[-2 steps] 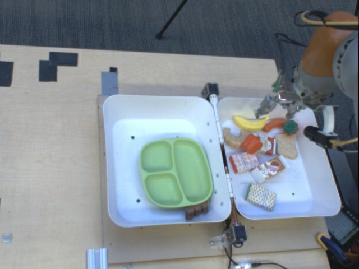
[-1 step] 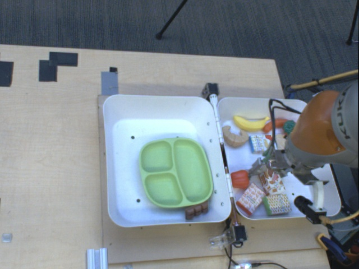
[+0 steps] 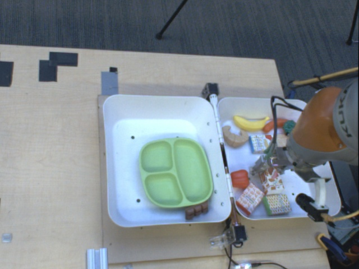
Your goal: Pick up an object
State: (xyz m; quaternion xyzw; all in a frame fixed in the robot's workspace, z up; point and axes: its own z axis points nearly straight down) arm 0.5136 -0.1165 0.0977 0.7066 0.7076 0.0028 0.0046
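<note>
Below, on the pale wooden bench, two shallow white bins sit side by side; the left bin carries a light green divided plate with three compartments, lying toward its near right corner; a small brown object rests against the plate's near edge, close to the bin's near rim.

Over the right bin hangs the grey arm with its orange band, reaching in from the right; the gripper is lowered among the clutter around the bin's middle, and whether it is released or clenched on anything cannot be told from this slant.

Candidates for picking lie all through that bin; a yellow banana, curved and smooth, lies near the far edge; just beside it, toward the left wall, sits a tan, crescent-shaped piece; a small blue-and-white packet lies near the gripper on its far side; a red, rounded item rests against the left wall; a red-and-white patterned box lies tilted near the near left corner; a green-topped box sits just to its right by the near rim; another red-and-white printed packet lies directly beneath the gripper, between the two boxes and the fingers; a glimpse of orange-red and teal shows at the far edge beside the arm.
</note>
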